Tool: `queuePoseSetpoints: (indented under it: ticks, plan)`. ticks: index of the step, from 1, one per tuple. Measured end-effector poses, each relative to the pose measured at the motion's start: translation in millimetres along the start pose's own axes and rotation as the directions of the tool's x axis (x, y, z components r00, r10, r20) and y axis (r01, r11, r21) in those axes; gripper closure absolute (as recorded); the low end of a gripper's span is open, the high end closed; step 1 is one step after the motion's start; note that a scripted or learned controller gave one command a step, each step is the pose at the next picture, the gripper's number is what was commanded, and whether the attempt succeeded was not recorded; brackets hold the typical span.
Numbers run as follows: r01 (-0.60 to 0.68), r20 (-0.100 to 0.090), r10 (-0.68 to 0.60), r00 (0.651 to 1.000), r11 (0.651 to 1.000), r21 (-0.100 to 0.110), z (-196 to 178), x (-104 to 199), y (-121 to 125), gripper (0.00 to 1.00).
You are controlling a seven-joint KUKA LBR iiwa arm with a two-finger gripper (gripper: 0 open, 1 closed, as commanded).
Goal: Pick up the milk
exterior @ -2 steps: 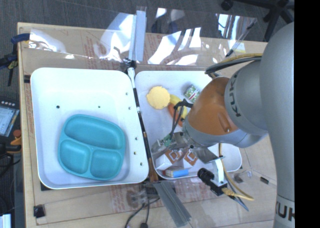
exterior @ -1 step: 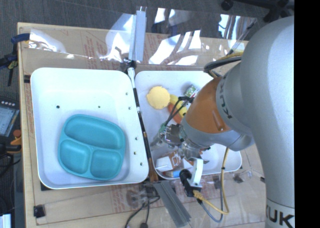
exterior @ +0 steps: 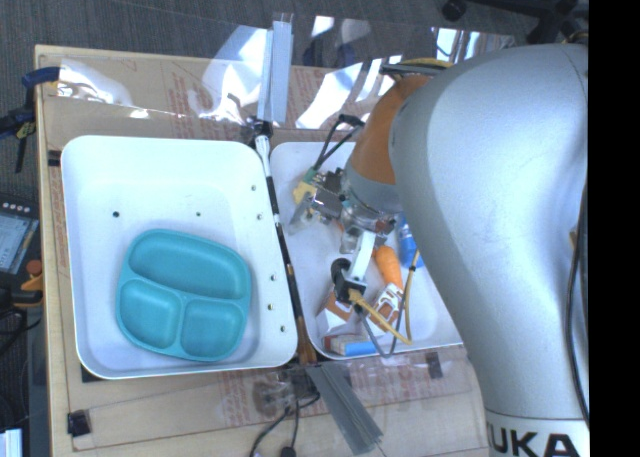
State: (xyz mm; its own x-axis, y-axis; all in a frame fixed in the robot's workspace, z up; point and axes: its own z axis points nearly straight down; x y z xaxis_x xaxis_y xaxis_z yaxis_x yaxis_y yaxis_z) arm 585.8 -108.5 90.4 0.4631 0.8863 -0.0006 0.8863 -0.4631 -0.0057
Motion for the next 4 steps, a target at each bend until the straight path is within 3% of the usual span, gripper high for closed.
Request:
queuePoseSetpoints:
  ticks: [1,2,3,4]
  plan:
    - [0.377,0.01,-0.376,0.926,0.926,-0.011,-3.3,-32.9,-64.7,0.0]
    - [0.107,0.007,-0.107,0.994,0.993,-0.044,-9.5,-47.8,-76.1,0.0]
    - [-0.474,-0.002,0.474,0.881,0.881,0.0,0.1,-34.0,-85.9,0.0]
    - [-0.35,-0.002,0.35,0.937,0.937,-0.001,-183.5,-91.4,-70.6,0.0]
